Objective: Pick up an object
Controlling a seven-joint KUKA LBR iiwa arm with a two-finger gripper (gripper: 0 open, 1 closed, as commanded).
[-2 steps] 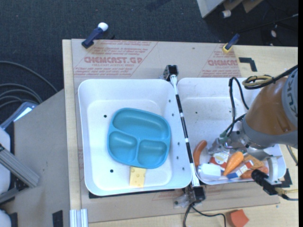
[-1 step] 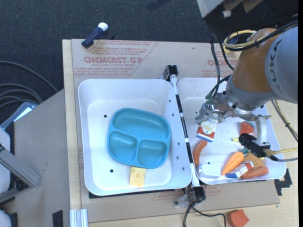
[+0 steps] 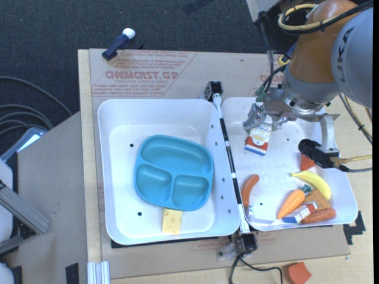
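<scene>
Carton [image 3: 258, 141], a small red, white and blue box, is the thing the claw [image 3: 262, 121] has picked on: it sits in the upper part of the right bin [image 3: 349, 188], and the claw's fingers reach down over its top end, closed on it as far as the view shows. Whether the carton has left the bin floor cannot be told, so the grab looks made but the lift is not proven. Below the carton, against the wall between the bins, lies a sausage [image 3: 249, 189]. Further from the carton, toward the bin's lower right, sit a banana [image 3: 314, 181], a carrot [image 3: 291, 202] and a few more toy foods. Left of the carton, across the wall, the left bin [image 3: 112, 158] holds a blue plate [image 3: 174, 171] and a cheese slice [image 3: 172, 220].
</scene>
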